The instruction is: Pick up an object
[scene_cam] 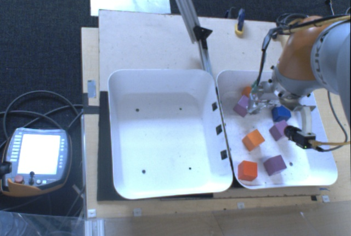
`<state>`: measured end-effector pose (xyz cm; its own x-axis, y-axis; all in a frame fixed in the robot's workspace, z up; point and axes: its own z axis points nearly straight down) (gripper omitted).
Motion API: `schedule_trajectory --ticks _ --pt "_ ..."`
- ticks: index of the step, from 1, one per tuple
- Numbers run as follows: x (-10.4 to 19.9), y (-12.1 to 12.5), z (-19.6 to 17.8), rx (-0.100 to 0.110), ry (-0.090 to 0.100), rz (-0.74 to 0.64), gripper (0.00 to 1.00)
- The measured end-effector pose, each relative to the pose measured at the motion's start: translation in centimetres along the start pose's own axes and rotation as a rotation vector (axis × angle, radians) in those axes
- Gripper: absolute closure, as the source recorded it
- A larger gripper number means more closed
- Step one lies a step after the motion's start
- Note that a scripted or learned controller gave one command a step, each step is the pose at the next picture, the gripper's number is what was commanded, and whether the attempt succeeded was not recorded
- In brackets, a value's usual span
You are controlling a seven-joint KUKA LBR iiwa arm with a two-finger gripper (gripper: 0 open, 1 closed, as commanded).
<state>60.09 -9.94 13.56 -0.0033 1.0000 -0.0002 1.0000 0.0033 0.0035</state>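
Two white bins sit side by side on the bench, their inner walls touching. The left bin carries no blocks; all blocks lie in the right bin, so that picks are made from one bin.

The arm enters from the right and bends down over the right bin's far half. Its gripper hangs low near the far-left corner, just beside a purple block that lies against the inner wall. This is judged to be the block aimed at. Whether the gripper is parted or closed cannot be told here, and no block is seen in its grasp.

Block count in the right bin:
- purple, three: one by the gripper, one mid-bin, one toward the near edge;
- orange, two in full view: one at the centre, a redder one at the near-left corner;
- a further orange patch beyond the gripper, probably a third, partly hidden;
- blue, one, beneath the wrist.

The blocks lie apart, leaving room for a descent around most of them.
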Motion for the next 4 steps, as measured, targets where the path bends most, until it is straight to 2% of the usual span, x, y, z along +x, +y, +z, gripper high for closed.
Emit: schedule_trajectory --ticks 2,3,4 --pt "0.0 0.5 -13.0 -0.006 -0.002 -0.001 1.00" --pt "0.0 0.7 -13.9 0.000 0.000 -0.001 1.00" --pt "5.3 1.0 -14.1 0.000 0.002 -0.007 1.00"
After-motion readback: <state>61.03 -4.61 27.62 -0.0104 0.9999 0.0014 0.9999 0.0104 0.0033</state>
